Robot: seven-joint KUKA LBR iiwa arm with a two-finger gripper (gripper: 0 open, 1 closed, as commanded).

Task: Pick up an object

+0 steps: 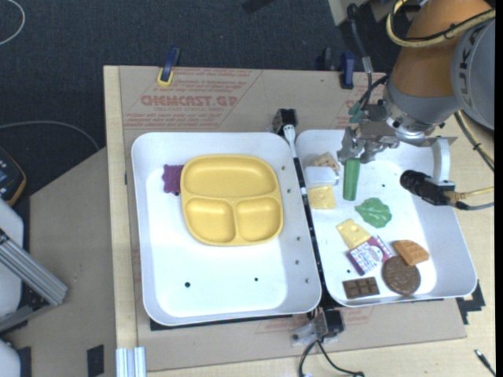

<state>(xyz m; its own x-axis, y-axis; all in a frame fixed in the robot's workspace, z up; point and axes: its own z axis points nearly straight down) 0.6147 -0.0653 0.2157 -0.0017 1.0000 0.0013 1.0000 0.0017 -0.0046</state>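
Note:
My gripper hangs over the upper left part of the right bin. A green cylinder stands upright right under it, its top end caught between the fingers, so the gripper is shut on it. The cylinder's lower end is close to the bin floor; I cannot tell whether it touches. Around it lie a green leafy piece, two yellow cheese pieces and a pale wedge.
The right bin's front holds a purple packet, a round brown cookie, a chocolate bar and an orange-brown slice. In the left bin sit a yellow divided plate and a purple piece. A black fitting juts from the arm.

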